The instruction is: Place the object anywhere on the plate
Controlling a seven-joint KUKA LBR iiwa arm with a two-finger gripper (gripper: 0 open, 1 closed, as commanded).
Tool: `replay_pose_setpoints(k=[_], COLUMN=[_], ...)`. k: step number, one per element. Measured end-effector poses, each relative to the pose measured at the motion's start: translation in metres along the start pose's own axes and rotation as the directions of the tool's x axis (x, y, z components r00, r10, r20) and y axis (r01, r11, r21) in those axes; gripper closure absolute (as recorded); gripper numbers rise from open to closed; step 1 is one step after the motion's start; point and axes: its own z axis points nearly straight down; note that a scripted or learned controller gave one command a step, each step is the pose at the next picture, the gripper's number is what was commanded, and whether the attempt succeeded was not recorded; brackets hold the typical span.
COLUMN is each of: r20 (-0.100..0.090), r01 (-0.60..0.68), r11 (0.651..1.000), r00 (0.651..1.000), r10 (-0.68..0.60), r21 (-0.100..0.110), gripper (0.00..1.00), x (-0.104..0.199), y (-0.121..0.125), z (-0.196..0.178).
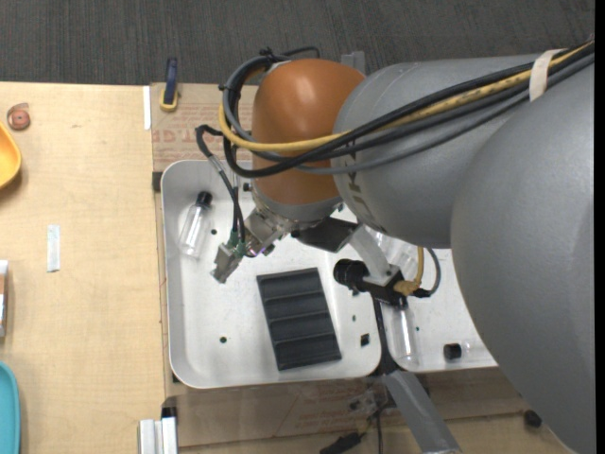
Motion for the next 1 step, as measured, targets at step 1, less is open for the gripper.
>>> replay_pose_setpoints(k=[1], r20=[0.0], r01=[-0.212], r11=[0.977], r00=[0.977], r10=[0.212], r21=[-0.003], gripper=[0.0], x=[0.0077], y=[-0.0344], z=[0.1227])
